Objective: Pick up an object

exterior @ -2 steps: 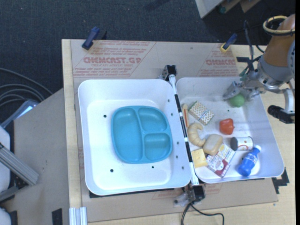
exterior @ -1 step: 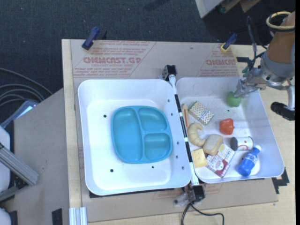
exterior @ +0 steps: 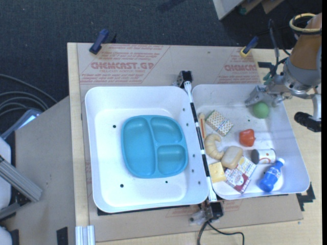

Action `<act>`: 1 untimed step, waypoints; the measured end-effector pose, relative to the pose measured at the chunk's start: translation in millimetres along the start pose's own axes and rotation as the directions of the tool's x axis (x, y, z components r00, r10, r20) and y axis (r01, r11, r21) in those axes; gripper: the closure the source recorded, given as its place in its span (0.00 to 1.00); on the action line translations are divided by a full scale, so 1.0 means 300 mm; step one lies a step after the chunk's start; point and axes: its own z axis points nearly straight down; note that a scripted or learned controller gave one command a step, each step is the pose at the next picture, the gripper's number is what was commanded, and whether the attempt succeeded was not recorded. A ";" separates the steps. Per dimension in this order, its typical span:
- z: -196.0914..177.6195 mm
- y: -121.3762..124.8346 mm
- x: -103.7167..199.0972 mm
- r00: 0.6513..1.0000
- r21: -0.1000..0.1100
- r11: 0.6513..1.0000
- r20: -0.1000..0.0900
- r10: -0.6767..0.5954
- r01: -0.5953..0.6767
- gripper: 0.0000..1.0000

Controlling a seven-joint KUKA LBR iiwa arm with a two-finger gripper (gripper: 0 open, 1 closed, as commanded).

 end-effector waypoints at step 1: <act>0.118 0.029 0.033 1.000 0.009 1.000 -0.014 -0.001 0.002 0.00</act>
